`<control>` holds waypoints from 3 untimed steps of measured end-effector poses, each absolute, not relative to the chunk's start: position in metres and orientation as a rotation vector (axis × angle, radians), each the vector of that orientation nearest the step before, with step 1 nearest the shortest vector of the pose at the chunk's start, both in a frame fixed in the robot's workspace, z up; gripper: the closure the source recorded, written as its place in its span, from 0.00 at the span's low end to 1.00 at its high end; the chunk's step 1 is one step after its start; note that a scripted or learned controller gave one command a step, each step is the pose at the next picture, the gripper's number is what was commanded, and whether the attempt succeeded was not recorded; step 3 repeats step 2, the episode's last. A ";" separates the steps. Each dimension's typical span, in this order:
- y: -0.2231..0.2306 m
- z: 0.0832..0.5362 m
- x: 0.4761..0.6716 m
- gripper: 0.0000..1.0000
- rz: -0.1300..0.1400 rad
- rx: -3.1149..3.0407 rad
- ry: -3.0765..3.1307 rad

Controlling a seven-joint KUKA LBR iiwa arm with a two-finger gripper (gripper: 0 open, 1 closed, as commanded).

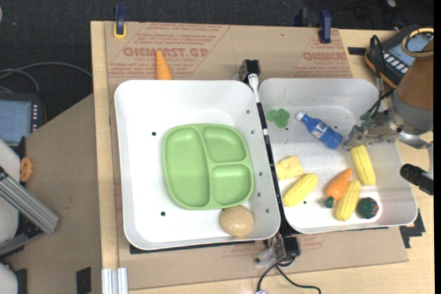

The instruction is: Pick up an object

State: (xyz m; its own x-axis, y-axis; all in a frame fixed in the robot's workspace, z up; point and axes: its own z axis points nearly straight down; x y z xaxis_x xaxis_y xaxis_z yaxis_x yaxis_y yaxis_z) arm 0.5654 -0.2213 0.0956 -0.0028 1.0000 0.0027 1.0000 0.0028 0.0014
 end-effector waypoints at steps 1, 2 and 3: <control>-0.126 0.114 0.527 1.00 -0.001 -2.209 -2.224; -0.072 0.227 0.544 1.00 -0.013 -2.219 -2.236; -0.072 0.227 0.544 1.00 -0.013 -2.219 -2.236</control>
